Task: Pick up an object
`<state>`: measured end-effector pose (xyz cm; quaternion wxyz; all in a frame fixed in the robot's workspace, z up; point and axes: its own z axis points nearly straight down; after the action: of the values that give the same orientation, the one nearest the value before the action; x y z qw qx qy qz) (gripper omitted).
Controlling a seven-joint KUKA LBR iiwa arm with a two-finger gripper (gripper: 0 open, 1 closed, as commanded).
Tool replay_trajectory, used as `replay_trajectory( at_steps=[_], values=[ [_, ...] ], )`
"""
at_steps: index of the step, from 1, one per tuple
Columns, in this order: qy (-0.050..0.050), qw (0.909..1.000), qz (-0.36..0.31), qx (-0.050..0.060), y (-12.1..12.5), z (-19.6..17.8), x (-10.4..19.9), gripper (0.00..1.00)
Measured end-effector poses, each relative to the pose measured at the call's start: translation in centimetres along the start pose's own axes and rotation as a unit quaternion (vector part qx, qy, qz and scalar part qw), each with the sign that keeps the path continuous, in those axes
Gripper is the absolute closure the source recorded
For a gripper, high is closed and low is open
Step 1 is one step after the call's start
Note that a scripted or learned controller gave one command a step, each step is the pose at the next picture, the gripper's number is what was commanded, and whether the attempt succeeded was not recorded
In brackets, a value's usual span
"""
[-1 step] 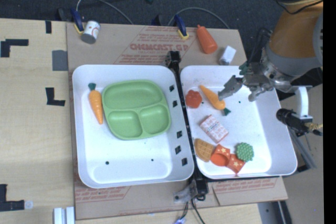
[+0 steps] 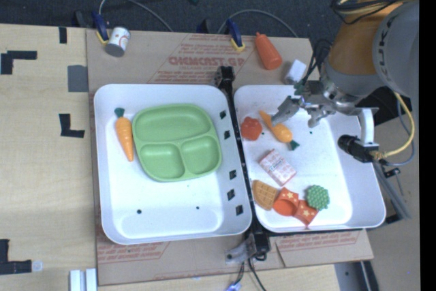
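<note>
The tool (image 2: 300, 112) is seen in the upper part of the right bin (image 2: 354, 174), right of the frame's centre, with its two fingers spread wide and nothing held between them. Just below and to the left of it a small orange carrot (image 2: 278, 129) lies on the bin floor, and this is judged the likeliest thing to be picked; one finger appears near or just over its upper end, though contact cannot be confirmed. Beside the carrot, to its left, a red tomato-like piece (image 2: 251, 128) is set, and lower in the same bin a pink wrapped block (image 2: 276, 165), a waffle-like piece (image 2: 264, 193), a red piece (image 2: 293, 204) and a green broccoli-like piece (image 2: 317, 197) are gathered. In the left bin (image 2: 109, 146) a green divided plate (image 2: 178, 141) and a second carrot (image 2: 124, 134) are placed. The step in hand is judged to be the approach, with no grasp yet made. For the next move, the fingers would need to be lowered astride the carrot across its narrow width, closed, and then raised.
</note>
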<state>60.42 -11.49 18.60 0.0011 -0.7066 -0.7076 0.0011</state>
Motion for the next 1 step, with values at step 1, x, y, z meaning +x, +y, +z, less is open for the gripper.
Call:
replay_trajectory(
  at_steps=[1],
  values=[
    [0.0, 1.0, 0.0, 0.0, 4.84, 8.57, -0.58, 0.0]
  ],
)
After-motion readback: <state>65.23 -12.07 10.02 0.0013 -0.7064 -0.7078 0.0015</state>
